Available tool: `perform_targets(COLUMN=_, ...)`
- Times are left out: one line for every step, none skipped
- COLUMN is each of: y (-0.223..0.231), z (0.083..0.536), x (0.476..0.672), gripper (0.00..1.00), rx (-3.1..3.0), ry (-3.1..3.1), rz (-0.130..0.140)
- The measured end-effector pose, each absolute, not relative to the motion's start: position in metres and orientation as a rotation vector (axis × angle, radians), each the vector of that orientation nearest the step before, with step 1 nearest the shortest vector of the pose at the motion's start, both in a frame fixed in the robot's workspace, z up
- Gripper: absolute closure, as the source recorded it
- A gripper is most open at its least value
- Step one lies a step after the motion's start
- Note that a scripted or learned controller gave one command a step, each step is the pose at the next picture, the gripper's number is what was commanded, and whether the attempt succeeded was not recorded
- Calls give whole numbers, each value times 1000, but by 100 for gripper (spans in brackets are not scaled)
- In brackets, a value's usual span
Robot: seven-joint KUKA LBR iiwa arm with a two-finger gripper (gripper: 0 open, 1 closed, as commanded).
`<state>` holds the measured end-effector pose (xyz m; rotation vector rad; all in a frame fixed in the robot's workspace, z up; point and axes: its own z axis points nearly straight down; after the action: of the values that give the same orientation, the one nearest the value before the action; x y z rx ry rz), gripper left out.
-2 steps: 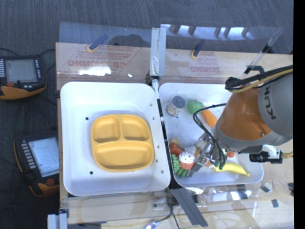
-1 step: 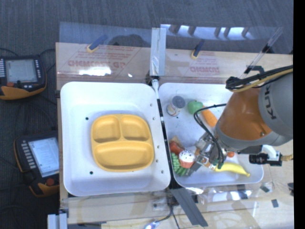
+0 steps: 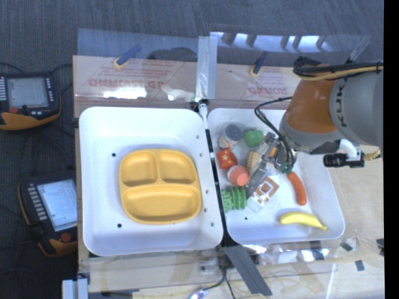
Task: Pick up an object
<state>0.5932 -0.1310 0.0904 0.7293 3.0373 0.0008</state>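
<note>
My gripper is low in the right bin, reaching in from the right among the toy foods. It hangs over a square waffle piece and beside a beige piece. Just left of it lie a pinkish round fruit and a red fruit. A green ribbed vegetable sits at the bin's left wall. A red sausage-shaped piece lies to the right of the gripper, and a yellow banana lies near the front. Nothing can be seen held.
A grey round piece and a green piece sit at the back of the right bin. The left bin holds a yellow divided plate. Two handheld controllers lie left of the bench.
</note>
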Motion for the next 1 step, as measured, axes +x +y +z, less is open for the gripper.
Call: perform_targets(y=-105, z=91, x=545, gripper=0, rx=877, ry=3000, rz=2)
